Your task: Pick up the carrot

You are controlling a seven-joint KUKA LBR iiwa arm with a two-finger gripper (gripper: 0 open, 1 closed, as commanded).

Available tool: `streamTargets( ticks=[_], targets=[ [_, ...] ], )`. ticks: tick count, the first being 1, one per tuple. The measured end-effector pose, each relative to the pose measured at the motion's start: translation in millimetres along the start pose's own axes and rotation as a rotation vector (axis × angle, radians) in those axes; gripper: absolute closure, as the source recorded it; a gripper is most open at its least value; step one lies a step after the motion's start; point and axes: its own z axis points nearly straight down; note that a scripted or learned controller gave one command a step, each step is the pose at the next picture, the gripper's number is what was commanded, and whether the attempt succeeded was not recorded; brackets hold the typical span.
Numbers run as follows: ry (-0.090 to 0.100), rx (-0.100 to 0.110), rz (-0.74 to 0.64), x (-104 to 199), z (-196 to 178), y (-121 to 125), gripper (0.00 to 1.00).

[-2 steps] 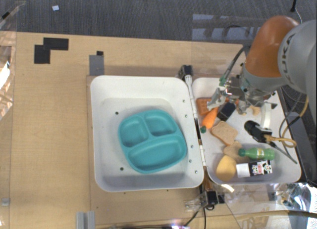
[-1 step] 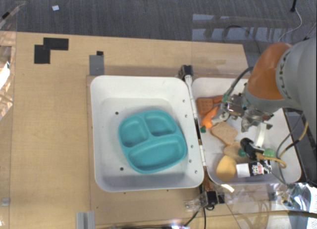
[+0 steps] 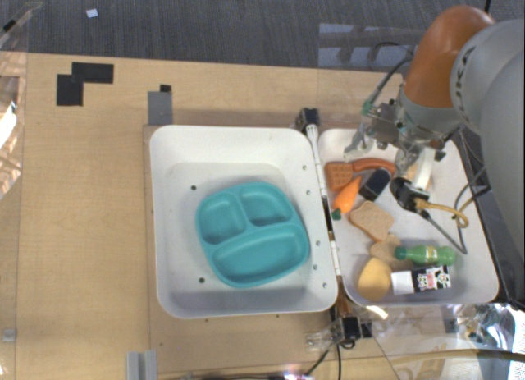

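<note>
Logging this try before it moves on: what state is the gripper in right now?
Gripper: low in the right bin, right beside the carrot; open, shut or gripping cannot be told from this view.

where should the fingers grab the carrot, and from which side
Probably the carrot's thick middle, coming straight down with the fingers across its width. It lies flat and slanted in the right bin, its upper end meeting a black item, its lower tip near the bin's left wall.

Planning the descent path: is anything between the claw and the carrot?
Partly. The carrot lies in the right bin, and a black object rests against its upper end, just below the claw. Its lower orange end looks clear.
</note>
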Motion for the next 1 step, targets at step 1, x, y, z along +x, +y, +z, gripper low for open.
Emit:
streamTargets(
  ticks=[1],
  targets=[
    [-0.001, 0.000, -0.074, -35.9, 101.0, -15.3, 0.00]
  ],
)
